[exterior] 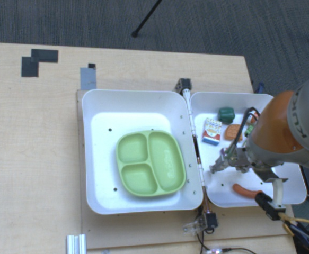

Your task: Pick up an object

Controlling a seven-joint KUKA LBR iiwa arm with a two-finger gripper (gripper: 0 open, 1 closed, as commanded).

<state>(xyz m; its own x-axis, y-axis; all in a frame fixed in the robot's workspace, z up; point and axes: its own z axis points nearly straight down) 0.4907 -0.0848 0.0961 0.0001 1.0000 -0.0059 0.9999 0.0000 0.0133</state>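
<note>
Wooden bench, two white bins; we cannot tell gripper state; hot dog right below, green tray left.

The arm runs off the right edge, so its upper links are cut away. Its bulk covers much of the right bin, hiding the floor beneath and part of the orange round thing beside it. The gripper is dark and blurred against the bin. The sausage is partly overlapped at its right end. The print on the small box is too small to read.
</note>
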